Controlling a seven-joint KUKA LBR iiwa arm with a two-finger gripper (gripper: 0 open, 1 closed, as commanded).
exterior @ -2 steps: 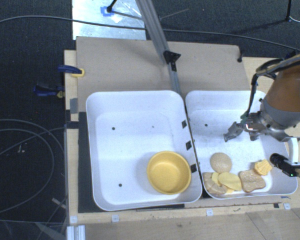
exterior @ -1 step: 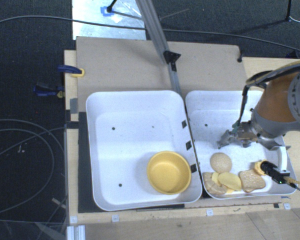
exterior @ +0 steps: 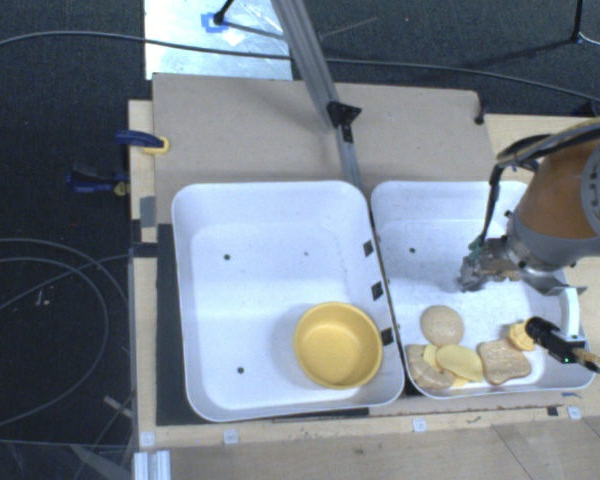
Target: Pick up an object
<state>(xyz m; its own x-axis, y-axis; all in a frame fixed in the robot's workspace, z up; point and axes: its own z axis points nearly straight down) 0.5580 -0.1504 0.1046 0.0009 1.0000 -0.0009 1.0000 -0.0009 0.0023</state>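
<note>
Hand [exterior: 472, 276] low over the right bin [exterior: 420, 213], grip state unreadable from my station.
I see the arm [exterior: 570, 203] entering from 3 o'clock, its orange band above the wrist, with the hand over the bin's bare floor toward the middle; I cannot tell whether it is open or closed. The objects lie clustered at the bin's 6 o'clock edge: a round beige item [exterior: 441, 324], a yellow piece [exterior: 462, 362], a toast-like slice [exterior: 504, 360] and a small yellow item [exterior: 521, 336]. The left bin [exterior: 260, 218] holds a yellow bowl [exterior: 337, 344] at its 5 o'clock corner. Both bins sit on the desk [exterior: 250, 128].
</note>
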